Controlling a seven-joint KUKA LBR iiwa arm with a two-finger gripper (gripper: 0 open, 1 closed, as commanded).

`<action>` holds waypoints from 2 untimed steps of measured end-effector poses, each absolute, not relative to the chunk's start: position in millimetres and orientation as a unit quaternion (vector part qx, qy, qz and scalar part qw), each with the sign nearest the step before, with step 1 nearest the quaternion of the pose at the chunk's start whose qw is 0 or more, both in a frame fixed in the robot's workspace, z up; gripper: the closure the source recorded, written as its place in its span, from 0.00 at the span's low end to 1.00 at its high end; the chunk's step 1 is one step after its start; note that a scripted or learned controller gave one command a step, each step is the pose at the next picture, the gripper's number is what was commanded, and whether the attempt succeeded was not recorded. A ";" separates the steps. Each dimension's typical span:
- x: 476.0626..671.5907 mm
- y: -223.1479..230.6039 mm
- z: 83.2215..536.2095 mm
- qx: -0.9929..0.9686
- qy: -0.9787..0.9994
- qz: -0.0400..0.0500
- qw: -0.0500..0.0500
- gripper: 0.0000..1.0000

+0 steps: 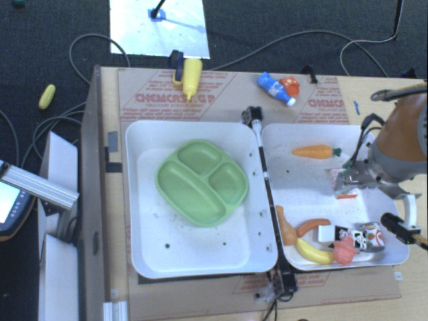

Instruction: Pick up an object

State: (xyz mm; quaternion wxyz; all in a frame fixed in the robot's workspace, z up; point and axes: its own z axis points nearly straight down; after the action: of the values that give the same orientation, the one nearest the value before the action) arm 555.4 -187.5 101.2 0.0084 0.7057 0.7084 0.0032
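Dark carpet with loose cables surrounds the counter (221, 89), which carries two white bins side by side. Left bin (144, 246): one green divided plate (202, 182), roughly centred. Right bin (294, 136): I see an orange carrot (313, 152) near the far edge, well apart from the hand and to its left. Along the near edge lie a yellow banana (313, 251), an orange-red sausage shape (313, 227), a pink piece (344, 251) and a black-and-white item (366, 237), below the hand. The hand (349, 179) sits low over the right bin's middle-right; a small red-and-white scrap (346, 194) lies just beneath it. I cannot tell whether the hand is open or closed, nor whether it grips anything.
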 end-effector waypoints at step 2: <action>586.3 -206.5 129.5 0.706 0.708 0.000 0.001 0.00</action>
State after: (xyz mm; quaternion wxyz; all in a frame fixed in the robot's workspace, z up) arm 586.3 -206.5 129.5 0.0014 0.7057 0.7085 0.0005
